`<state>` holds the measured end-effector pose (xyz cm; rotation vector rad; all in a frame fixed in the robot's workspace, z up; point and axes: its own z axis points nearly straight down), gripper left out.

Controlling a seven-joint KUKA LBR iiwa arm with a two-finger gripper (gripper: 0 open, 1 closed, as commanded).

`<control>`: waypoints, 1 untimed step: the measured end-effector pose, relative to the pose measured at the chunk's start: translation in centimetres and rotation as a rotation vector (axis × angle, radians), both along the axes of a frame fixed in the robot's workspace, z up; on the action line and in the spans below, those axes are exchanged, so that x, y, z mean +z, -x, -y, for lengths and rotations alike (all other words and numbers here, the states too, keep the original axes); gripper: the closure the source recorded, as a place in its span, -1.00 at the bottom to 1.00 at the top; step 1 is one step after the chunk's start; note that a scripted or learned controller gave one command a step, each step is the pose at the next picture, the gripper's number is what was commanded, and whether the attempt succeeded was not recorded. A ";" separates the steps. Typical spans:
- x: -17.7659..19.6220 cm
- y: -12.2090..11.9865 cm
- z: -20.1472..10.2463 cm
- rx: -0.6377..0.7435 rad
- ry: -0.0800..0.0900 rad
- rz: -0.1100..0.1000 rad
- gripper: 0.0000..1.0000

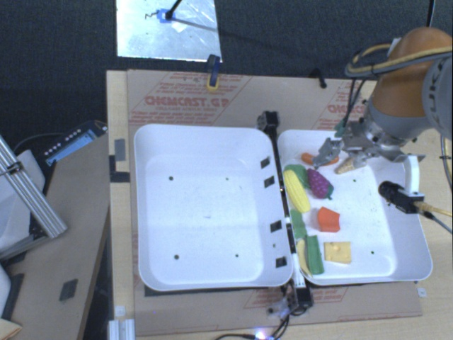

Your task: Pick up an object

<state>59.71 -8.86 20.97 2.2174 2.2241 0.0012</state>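
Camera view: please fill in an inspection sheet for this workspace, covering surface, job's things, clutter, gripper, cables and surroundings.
Surface: cardboard-covered bench bearing a left bin and a right bin.
Job's things: in the right bin, corn cob, purple toy, orange block, yellow cheese, green piece, small orange piece, tan cone.
Clutter: nothing seen.
Gripper: gripper over the right bin's far end, between small orange piece and tan cone; grasp unclear.
Cables: yellow cables looped by the arm's orange band; wires at the bench's front edge.
Surroundings: silver sheet, clamp, metal rail.
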 end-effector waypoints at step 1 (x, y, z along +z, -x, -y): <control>-7.0 -0.4 7.6 -0.007 0.001 -0.004 -1.00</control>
